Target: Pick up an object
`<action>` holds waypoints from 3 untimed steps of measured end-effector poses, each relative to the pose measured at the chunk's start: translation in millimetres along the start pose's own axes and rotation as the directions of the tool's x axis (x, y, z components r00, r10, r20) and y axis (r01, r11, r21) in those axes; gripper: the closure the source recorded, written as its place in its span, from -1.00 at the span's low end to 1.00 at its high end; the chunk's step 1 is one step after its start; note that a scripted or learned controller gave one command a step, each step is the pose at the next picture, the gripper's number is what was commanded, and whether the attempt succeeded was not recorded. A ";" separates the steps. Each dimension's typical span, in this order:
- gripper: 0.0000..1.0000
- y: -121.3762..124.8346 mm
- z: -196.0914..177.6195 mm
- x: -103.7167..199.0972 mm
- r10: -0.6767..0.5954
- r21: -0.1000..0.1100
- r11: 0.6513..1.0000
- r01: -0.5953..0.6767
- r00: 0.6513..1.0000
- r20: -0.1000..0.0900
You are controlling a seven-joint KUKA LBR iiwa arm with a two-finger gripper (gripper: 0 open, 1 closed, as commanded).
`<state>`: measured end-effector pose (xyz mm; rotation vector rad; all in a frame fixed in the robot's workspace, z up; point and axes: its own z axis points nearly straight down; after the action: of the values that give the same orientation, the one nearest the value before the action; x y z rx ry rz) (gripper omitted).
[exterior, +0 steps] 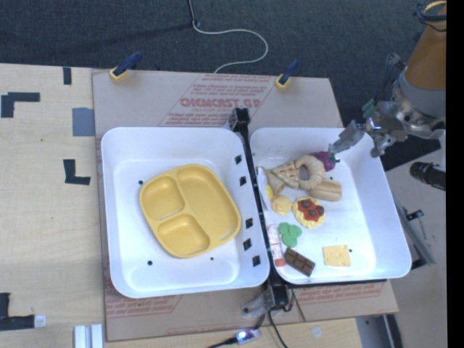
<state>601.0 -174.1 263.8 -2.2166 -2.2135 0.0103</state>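
We see gripper (341,145) at right bin's (377,194) back edge, near right corner, above toy food pile. Whether it is spread or pinching, we cannot tell. Nothing visibly held. Candidates in right bin: donut (312,171) near back, pizza (309,212) at centre, cheese (336,255) near front edge, chocolate (299,262) at front left corner. Yellow tray (190,210) sits in left bin (123,194). We judge task barely begun: approach, grasp, lift all left.
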 end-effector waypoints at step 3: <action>-1.00 0.1 109.4 -16.3 -0.002 -0.004 1.000 0.002 1.000 0.002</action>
<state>599.9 -190.2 154.4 -2.2166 -2.2189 0.0079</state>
